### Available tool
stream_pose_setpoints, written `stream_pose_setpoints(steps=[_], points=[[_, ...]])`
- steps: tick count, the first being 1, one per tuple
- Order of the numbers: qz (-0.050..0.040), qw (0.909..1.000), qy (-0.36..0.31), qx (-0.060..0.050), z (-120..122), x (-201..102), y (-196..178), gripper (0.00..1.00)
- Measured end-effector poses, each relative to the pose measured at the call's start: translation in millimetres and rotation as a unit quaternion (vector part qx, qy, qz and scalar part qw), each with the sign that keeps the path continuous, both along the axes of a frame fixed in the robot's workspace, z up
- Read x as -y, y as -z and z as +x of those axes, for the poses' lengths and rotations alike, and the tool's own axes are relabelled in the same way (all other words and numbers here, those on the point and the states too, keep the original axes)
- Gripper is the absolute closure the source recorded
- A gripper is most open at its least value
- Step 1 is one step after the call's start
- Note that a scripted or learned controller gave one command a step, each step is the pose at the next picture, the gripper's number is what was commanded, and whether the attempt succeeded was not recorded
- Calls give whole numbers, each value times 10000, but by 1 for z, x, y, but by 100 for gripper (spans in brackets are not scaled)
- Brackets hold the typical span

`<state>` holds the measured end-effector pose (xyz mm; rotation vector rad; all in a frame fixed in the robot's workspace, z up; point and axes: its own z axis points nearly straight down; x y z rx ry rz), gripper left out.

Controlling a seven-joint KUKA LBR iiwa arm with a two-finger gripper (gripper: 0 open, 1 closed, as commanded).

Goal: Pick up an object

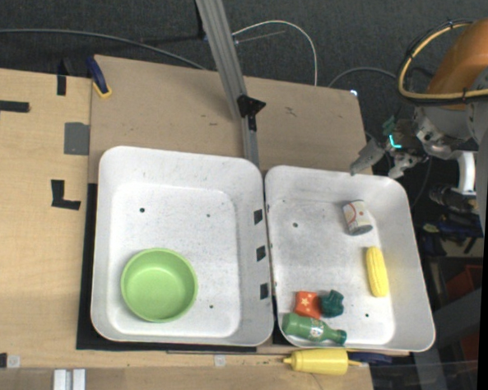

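Observation:
The right bin holds a small white can with a red label, a yellow corn cob, an orange-red piece and a dark teal piece touching it. A green bottle lies against the bin's front rim. My gripper hangs above the bin's far rim, beyond the can. It is open, with nothing between its fingers.
A green bowl sits in the front of the left bin. A yellow bottle lies on the bench just outside the right bin's front edge. A grey pole rises behind the bins.

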<state>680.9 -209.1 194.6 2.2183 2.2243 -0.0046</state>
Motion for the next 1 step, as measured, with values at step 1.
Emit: stream_pose_setpoints(steps=[1], points=[[11, 10000, 0, -26, -7, -5, 62, 0]])
